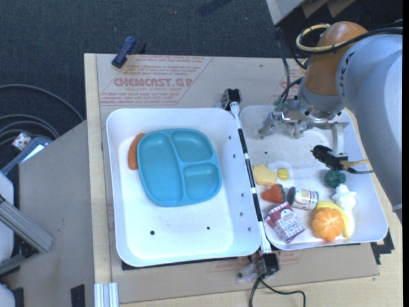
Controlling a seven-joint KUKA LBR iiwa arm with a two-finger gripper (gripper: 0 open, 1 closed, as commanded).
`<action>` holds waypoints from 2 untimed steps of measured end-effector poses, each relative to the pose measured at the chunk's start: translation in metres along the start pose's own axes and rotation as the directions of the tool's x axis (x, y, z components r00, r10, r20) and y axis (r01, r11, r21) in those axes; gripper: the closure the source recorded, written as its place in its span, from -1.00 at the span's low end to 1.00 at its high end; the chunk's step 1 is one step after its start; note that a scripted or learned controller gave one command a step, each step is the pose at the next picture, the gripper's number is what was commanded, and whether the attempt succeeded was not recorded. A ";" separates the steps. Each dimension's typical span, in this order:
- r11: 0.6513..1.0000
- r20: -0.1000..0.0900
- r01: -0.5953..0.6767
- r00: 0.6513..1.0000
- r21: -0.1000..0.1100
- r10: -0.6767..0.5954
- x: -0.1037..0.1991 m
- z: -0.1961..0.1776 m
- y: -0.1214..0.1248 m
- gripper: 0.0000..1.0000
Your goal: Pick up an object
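My gripper point(282, 130) hangs over the far end of the right bin point(367, 232), open, with nothing between its fingers and only bare bin floor under it. Nearer the front of that bin lie a yellow wedge point(263, 174), a red strawberry-like piece point(275, 194), a small can point(304, 198) on its side, a red packet point(285, 223), an orange point(328, 224), a banana point(346, 215), a white lump point(346, 198) and a green piece point(333, 178).
The left bin point(185, 235) holds a blue divided plate point(179, 166) with an orange carrot-like piece point(132, 152) at its left edge. A blue clip point(124, 52) lies on the board behind the bins.
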State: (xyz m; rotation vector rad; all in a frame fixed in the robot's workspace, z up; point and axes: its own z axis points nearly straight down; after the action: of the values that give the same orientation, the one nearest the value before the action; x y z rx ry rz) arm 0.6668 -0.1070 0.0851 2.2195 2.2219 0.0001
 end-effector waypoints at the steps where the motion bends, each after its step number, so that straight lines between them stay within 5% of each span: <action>1: 1.000 0.001 0.002 1.000 -0.002 -0.002 0.001 -0.010 0.001 1.00; 2: 1.000 0.001 0.001 1.000 -0.002 -0.001 0.001 -0.010 0.001 -1.00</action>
State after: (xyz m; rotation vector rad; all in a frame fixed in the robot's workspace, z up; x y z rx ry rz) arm 0.6673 -0.1064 0.0953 2.2166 2.2220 0.0007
